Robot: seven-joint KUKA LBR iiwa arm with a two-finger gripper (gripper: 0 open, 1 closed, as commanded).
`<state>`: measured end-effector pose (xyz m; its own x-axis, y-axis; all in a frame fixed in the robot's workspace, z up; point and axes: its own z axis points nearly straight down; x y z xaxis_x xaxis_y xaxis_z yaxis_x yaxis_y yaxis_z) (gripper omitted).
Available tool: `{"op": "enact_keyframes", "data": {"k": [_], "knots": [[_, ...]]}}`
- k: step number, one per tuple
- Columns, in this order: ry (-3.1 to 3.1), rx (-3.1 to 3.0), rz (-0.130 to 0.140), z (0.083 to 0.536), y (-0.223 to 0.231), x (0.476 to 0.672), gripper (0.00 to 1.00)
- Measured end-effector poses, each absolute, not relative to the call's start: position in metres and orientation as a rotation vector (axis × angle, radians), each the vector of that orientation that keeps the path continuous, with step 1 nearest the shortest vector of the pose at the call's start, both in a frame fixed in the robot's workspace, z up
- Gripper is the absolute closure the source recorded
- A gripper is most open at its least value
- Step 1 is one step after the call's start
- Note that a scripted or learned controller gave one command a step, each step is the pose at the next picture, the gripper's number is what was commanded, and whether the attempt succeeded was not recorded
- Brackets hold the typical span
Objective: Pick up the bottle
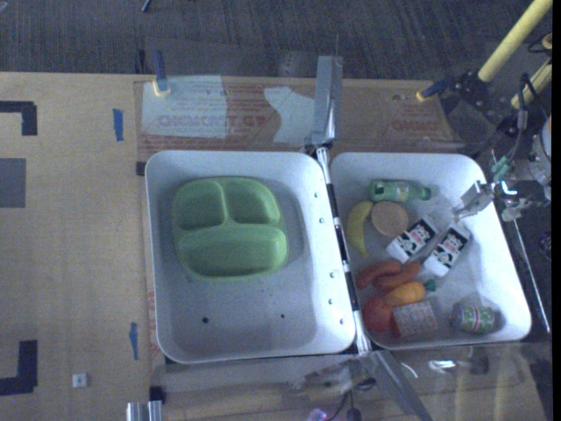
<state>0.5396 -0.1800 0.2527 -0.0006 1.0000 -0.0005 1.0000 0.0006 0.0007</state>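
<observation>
The open, empty metal gripper (469,202) is poised right of the lying green plastic bottle (399,190); the tan round disc (390,218) touching it could be nudged instead.

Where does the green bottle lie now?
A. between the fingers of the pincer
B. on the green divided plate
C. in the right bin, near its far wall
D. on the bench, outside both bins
C: the green bottle lies on its side in the right bin, close to the far wall, above the banana.

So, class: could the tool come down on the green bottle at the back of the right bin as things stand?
Probably yes. The bottle lies on its side by the back wall of the right bin, nothing on top of it. The tool hovers to its right, with bare bin floor between them.
</observation>
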Motion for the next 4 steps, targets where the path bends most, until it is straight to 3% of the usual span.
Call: {"op": "enact_keyframes", "data": {"k": [1,2,3,4], "knots": [[2.255,2.184,0.002,0.198,-0.155,0.619,0.0],[2.174,2.262,0.004,0.087,-0.122,0.637,0.0],[2.176,2.26,0.005,0.096,-0.121,0.638,1.0],[2.228,2.264,-0.025,0.081,-0.176,0.658,1.0]]}}
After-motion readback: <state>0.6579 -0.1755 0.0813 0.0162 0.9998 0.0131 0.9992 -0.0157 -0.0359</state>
